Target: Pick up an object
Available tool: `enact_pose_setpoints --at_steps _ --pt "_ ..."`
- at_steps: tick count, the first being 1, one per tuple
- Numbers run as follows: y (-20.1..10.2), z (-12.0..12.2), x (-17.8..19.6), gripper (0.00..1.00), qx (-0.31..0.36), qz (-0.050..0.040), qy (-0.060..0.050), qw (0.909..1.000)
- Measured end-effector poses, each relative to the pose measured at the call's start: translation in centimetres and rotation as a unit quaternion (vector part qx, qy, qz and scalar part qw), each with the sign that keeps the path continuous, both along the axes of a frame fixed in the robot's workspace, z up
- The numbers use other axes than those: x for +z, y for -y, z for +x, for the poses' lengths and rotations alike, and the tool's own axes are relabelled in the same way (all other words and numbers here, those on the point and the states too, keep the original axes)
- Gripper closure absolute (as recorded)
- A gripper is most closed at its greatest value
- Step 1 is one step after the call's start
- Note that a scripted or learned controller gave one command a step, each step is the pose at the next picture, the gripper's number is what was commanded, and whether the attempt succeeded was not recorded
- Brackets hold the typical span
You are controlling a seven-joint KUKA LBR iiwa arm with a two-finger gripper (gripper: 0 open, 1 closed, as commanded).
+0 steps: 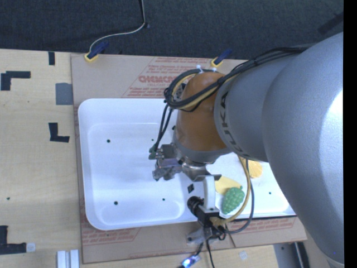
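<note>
Cardboard-topped bench (156, 74), 2 white bins (111, 149), arm (268, 121) over their middle, gripper (164, 169) low above left bin, finger state unclear, green grapes (232, 199) and yellow pieces (254, 169) in right bin.

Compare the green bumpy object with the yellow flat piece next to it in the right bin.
The green object, which looks like a toy grape bunch, is bumpy and rounded; the yellow piece is flat and smooth, wedge-like. The green object lies nearer the bin's front edge, while the yellow piece sits just behind it, toward the gripper mount. The green object shows almost whole; the yellow piece is partly covered. Both lie in the right bin, touching or nearly so.
</note>
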State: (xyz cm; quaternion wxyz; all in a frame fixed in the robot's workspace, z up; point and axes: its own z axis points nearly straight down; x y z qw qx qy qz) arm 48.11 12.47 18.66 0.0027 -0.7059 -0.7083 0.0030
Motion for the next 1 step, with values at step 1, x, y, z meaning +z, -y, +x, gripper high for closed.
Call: enact_pose_setpoints --at_steps 1 --pt "-8.77 0.19 7.22 1.00 0.005 0.0028 0.006 1.0000"
